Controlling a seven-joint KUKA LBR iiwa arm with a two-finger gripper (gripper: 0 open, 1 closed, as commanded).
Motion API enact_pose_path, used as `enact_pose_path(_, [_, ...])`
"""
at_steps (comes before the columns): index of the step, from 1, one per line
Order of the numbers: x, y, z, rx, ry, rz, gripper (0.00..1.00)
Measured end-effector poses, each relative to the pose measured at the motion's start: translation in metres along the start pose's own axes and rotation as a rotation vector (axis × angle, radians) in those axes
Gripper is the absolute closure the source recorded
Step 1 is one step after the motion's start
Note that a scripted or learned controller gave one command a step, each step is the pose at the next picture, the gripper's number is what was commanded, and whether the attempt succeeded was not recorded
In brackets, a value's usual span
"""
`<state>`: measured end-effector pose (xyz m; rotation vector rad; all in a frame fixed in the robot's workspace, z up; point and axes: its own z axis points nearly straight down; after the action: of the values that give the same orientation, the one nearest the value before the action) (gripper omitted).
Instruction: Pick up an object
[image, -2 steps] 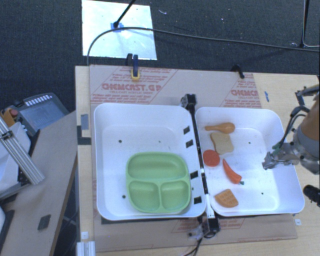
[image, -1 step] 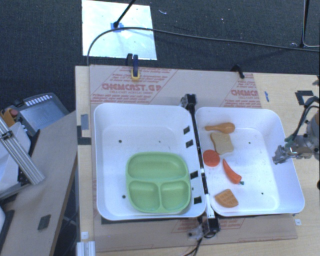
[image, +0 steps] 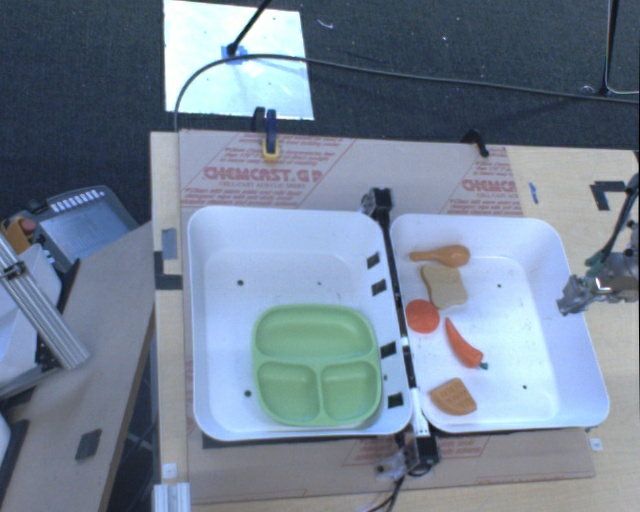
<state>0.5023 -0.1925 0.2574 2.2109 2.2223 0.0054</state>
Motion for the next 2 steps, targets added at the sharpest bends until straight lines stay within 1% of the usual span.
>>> enact_pose_path(1, [0.0,0.001,-0.02,0.002,0.001,0.0,1.0])
enact_pose_path(2, [0.045,0.029,-0.011,0.004,0.003,-0.004,1.0])
